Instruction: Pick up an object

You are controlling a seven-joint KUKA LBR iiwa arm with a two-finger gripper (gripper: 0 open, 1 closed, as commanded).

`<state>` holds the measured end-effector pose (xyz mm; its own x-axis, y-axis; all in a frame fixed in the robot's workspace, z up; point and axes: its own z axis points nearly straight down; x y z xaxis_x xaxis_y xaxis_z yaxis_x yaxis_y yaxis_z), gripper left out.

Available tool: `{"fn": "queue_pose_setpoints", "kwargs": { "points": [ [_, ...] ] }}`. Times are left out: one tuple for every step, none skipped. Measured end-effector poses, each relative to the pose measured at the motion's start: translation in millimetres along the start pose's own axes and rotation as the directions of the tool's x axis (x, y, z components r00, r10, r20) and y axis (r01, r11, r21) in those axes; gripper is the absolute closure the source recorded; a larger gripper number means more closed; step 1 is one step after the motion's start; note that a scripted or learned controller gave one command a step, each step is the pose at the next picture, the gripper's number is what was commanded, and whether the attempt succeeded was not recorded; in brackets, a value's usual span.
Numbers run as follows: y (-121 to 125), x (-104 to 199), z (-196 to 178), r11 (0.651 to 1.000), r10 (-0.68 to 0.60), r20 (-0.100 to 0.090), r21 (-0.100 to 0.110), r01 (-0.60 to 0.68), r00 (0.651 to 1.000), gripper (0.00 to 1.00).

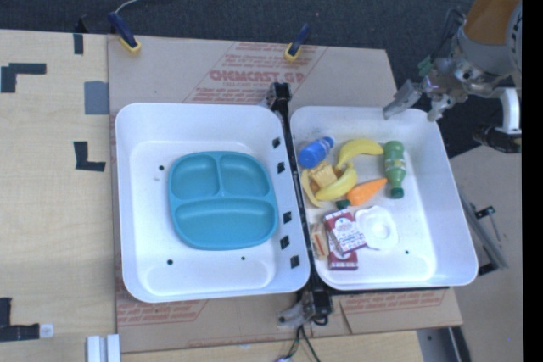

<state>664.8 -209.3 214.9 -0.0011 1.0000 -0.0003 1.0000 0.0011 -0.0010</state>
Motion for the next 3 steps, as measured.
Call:
{"fn": "queue_pose_setpoints", "kwargs": {
  "points": [
    [-8, -14, 113, 1.000, 0.000, 0.004, -0.013, 0.000, 1.000, 0.00],
    [-39, 1, 128, 1.000, 0.000, 0.004, -0.005, 0.000, 1.000, 0.00],
    [-69, 26, 128, 1.000, 0.001, 0.003, -0.006, -0.001, 1.000, 0.00]
  ]
}}
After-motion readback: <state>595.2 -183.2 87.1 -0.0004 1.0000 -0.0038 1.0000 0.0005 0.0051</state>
